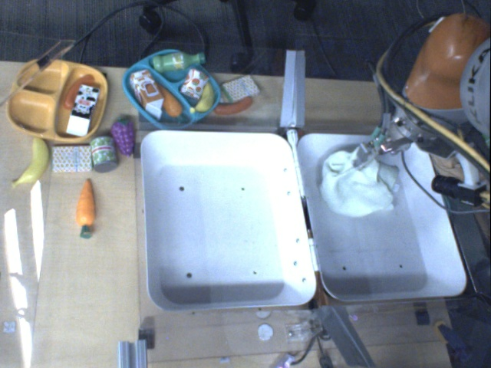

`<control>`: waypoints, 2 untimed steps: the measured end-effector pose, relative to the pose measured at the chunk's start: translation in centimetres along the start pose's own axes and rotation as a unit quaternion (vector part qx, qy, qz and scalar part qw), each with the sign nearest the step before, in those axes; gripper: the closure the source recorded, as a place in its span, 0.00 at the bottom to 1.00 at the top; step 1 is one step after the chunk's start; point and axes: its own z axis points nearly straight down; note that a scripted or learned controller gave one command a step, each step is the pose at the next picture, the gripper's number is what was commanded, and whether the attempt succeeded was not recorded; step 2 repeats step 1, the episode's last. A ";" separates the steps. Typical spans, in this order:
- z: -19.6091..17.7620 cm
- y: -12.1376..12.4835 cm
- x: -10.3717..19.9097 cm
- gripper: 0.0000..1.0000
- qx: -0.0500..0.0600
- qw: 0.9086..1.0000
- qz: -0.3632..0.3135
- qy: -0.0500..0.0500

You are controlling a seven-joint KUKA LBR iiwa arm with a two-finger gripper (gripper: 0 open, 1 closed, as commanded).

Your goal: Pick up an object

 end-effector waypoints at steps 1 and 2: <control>-0.1 5.1 2.7 1.00 -0.001 1.000 -0.007 0.000; -0.1 5.1 2.7 1.00 -0.001 1.000 -0.007 0.000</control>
